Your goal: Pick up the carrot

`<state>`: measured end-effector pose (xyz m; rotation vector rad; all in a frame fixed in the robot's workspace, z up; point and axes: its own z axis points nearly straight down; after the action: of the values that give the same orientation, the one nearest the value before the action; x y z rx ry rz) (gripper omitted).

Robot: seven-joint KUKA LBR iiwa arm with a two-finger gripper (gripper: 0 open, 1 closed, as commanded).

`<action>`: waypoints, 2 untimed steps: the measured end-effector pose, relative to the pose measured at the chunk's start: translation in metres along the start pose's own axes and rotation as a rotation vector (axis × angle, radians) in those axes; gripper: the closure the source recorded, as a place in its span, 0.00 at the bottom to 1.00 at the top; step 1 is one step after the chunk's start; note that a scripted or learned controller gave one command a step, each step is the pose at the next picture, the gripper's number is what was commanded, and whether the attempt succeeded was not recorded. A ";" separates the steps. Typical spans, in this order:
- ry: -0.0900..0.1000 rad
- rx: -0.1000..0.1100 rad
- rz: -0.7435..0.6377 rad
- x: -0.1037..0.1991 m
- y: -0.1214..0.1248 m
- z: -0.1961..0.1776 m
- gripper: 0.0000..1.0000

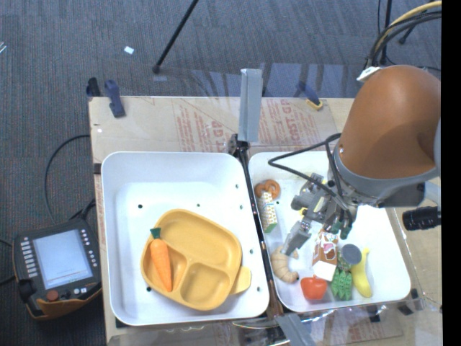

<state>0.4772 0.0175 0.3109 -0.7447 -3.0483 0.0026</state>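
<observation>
The carrot [160,263] lies in the left bin [137,171], inside the long left compartment of a yellow divided tray [209,247]. It rests lengthwise along that compartment, its green top toward the far end and its orange tip toward the near edge of the bin. The tray sits in the near half of the left bin, closer to the bin's right wall than to its left.

The arm [389,128] reaches over the right bin [392,225], well apart from the carrot and on the other side of the wall between the two bins. Its gripper [299,236] hangs above the middle of the right bin, pointing down and toward the dividing wall. How wide the pincer stands cannot be told: the tip is small and dark against the cluttered toys, and nothing is clearly seen between its tips. It appears just above a croissant [285,265], which lies near the left wall of the right bin toward the near edge; whether it touches cannot be told.

Other toys share the right bin: a pretzel [267,189] near the far left corner, a corn cob [269,213] just below it along the left wall, a tomato [314,288] at the near edge, a green vegetable [341,282] beside it, and a banana [362,274] toward the near right corner.
</observation>
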 end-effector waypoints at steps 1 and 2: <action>0.005 0.003 0.322 -0.043 -0.057 0.128 0.00; 0.003 0.001 0.518 -0.151 -0.060 0.184 0.00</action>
<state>0.5832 -0.1053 0.1263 -1.4999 -2.7533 0.0044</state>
